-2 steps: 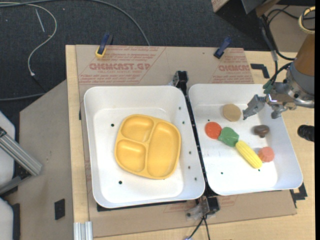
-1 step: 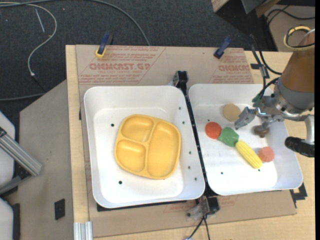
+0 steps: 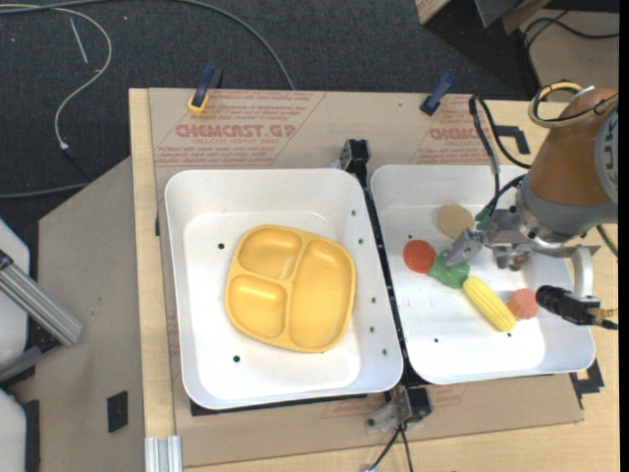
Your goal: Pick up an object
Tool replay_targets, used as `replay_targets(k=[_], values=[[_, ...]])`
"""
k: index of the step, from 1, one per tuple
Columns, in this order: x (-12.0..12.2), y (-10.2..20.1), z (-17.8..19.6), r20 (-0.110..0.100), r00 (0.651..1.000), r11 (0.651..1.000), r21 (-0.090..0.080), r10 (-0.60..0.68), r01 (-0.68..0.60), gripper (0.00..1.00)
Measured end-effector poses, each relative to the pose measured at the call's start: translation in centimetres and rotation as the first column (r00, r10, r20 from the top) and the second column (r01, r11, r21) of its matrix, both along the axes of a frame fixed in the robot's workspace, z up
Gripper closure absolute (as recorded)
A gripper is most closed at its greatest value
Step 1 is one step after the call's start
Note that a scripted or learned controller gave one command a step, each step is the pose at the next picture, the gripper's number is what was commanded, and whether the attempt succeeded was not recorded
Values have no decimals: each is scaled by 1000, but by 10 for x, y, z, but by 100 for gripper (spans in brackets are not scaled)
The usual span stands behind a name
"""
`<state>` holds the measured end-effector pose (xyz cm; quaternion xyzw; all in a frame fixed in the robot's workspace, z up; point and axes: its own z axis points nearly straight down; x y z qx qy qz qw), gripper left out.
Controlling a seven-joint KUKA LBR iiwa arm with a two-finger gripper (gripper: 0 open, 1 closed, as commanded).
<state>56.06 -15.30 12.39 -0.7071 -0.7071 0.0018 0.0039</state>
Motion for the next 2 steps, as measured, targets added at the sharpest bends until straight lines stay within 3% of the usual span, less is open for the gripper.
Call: replay_targets(k=[1, 2], values=[[2, 0, -37, 9, 1000, 1000, 0, 0, 0, 0], [4, 0, -23, 16, 1000, 1000, -3, 0, 0, 100]])
